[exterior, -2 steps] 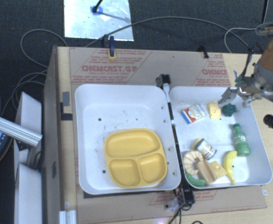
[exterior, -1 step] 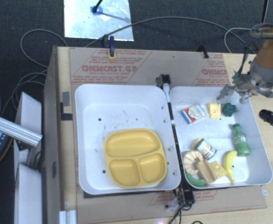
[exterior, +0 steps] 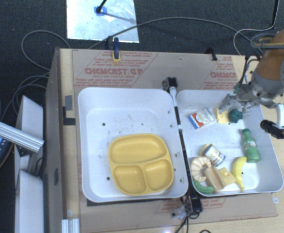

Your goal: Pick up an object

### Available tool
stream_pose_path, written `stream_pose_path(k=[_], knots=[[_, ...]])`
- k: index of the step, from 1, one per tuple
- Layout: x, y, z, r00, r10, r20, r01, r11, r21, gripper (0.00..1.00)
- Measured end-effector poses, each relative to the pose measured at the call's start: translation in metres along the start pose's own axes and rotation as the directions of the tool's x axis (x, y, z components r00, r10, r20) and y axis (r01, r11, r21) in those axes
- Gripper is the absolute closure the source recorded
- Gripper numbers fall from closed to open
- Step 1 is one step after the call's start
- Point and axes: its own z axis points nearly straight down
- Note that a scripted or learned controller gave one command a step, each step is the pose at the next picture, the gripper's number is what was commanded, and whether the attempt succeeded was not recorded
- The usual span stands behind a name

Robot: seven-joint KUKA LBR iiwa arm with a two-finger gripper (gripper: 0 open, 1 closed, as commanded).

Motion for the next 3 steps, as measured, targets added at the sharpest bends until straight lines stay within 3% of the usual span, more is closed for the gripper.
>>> stream_pose_path(k=[1,2,3], knots=[[-0.005,0.004,0.022,1.0,-0.001,-0.001,0.001,1.0,-0.001,0.0],[-0.004,0.005,0.01,1.0,-0.005,-0.001,0.005,1.0,-0.004,1.0],[-0.004,0.005,0.01,1.0,-0.006,-0.001,0.006,1.0,-0.004,0.0]])
